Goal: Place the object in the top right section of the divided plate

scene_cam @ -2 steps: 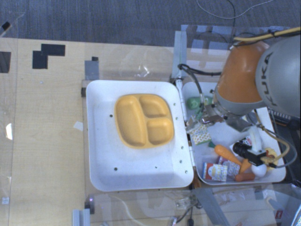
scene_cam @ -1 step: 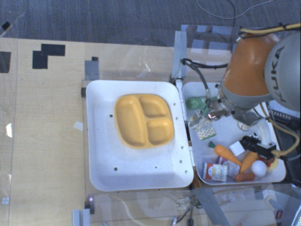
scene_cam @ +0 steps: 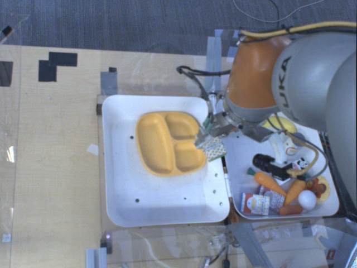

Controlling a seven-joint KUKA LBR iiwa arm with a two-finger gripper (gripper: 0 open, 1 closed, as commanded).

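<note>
A yellow divided plate (scene_cam: 167, 143) lies in the left white bin (scene_cam: 128, 205), with one long section on its left and two smaller ones on its right. My gripper (scene_cam: 206, 135) hangs at the plate's right edge, beside the upper right section. It is shut on a small green patterned packet (scene_cam: 213, 148), which hangs over the plate's right rim and the divide between the two bins. The grey and orange arm covers the upper part of the right bin.
The right bin (scene_cam: 237, 166) holds two orange carrots (scene_cam: 270, 183), a white egg (scene_cam: 307, 200), a red and white packet (scene_cam: 256, 204), a yellow banana-like piece (scene_cam: 283, 125) and small red berries (scene_cam: 318, 187). Bare white floor surrounds the plate in the left bin.
</note>
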